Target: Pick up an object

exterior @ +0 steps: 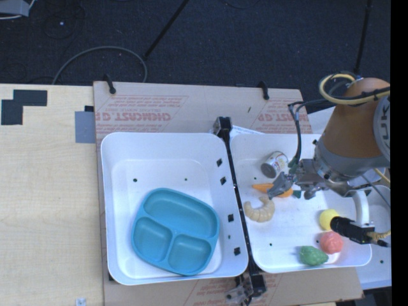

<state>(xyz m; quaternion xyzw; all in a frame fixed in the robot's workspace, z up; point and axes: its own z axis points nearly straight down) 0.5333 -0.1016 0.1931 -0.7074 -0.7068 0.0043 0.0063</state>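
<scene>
Croissant-like pastry piece (259,210) lying in right bin (280,260), left of centre, just below and left of tool (281,185). Pale tan, curved into a crescent. Judged a toy food item: light, probably hollow plastic or soft rubber, smooth-skinned and so somewhat slippery; no sign of fragility. Best hold judged across the thick middle of the crescent, where the body is narrow enough for two fingers; tapered ends likely to squirt out under pressure.

Long axis running from lower left up to upper right, ends curling upward toward the tool, open side of the curve facing up and left. Fingers best set across that axis.

Orange carrot-shaped piece (269,189) lying close above the pastry, partly under the tool, long axis near horizontal; risk of catching it instead. Metal can (273,164) on its side farther up. Yellow ball (329,219), pink ball (331,241) and green lump (313,255) grouped toward lower right corner, well apart from the pastry.

Tool low over the bin, dark fingers angled down and left; spread or pressed together cannot be told, nothing visibly gripped between them.

Left bin (118,164) carrying blue divided tray (176,231). Both bins resting on worktop (44,203).
</scene>
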